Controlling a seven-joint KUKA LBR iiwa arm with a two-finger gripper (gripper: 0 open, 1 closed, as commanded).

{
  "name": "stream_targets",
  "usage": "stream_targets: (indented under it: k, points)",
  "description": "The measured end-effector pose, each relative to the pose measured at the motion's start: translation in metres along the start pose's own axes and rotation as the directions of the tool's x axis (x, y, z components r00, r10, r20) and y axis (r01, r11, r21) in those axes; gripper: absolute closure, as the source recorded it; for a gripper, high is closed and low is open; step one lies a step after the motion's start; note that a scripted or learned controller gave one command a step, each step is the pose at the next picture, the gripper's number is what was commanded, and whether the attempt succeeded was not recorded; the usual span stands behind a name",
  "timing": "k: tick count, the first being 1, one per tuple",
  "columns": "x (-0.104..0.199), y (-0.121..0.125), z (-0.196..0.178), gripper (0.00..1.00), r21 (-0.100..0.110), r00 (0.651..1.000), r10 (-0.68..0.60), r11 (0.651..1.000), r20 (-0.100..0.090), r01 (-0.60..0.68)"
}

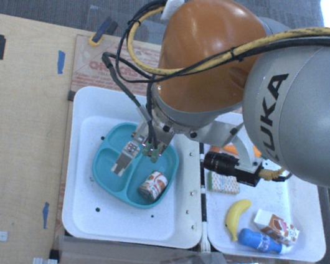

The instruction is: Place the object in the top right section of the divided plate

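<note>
The gripper (143,149) is seen low over the blue divided plate (104,160) in the left bin (76,207), its fingers slightly parted with nothing between them. A small can (153,185) is found lying in the plate's lower right section, just beside the fingers.

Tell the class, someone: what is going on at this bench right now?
A grey arm reaches in from the right, its tool low over a teal divided plate in the left bin. A small can lies in the plate's lower right section. The right bin holds a banana, a blue bottle, a small carton and a sponge.
</note>
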State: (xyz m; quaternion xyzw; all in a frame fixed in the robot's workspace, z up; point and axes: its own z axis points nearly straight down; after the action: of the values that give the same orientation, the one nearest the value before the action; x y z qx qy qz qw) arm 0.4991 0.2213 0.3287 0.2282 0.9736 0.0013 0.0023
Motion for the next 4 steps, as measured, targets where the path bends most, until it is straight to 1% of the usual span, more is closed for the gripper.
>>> stream_targets:
  k: [1,2,3,4]
  points:
    - [0.002,0.004,-0.011,1.0,-0.004,1.0,-0.009,1.0,0.004,0.01]
    - [0.004,0.007,-0.022,1.0,-0.008,1.0,-0.016,1.0,0.009,0.016]
    - [-0.011,0.011,-0.099,1.0,0.0,0.921,0.389,0.921,0.001,-0.389]
    - [0.012,-0.019,0.069,1.0,0.002,1.0,0.021,1.0,-0.003,-0.021]
